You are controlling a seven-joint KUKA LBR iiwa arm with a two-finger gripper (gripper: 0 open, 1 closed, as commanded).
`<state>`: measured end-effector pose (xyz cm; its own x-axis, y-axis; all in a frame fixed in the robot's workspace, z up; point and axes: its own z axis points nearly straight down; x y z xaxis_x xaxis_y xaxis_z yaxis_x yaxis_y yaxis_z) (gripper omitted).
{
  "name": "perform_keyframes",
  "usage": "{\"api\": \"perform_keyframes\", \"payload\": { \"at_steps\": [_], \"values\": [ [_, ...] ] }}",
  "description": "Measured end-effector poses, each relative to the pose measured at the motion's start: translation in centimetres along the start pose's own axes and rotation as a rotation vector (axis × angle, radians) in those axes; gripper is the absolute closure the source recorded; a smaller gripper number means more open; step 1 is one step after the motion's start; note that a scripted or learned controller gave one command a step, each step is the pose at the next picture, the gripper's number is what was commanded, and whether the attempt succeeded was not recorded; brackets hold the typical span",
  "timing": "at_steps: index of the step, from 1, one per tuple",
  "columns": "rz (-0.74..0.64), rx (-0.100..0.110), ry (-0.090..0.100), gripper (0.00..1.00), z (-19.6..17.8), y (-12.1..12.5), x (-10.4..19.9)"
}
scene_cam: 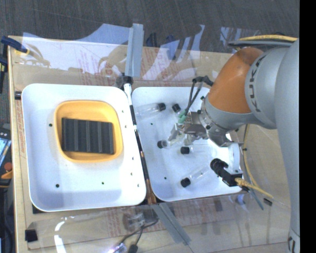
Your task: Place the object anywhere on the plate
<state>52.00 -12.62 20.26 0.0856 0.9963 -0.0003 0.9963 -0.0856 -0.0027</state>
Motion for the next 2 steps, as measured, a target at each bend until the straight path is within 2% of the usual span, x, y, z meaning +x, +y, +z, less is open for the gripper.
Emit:
{"api": "perform_keyframes", "payload": {
  "at_steps": [1, 2],
  "values": [
    [0.046, 0.002, 0.001, 1.0, -5.3, 3.6, 4.4],
    [-0.216, 0.002, 0.001, 1.0, -1.5, 7.0, 8.7]
  ]
}}
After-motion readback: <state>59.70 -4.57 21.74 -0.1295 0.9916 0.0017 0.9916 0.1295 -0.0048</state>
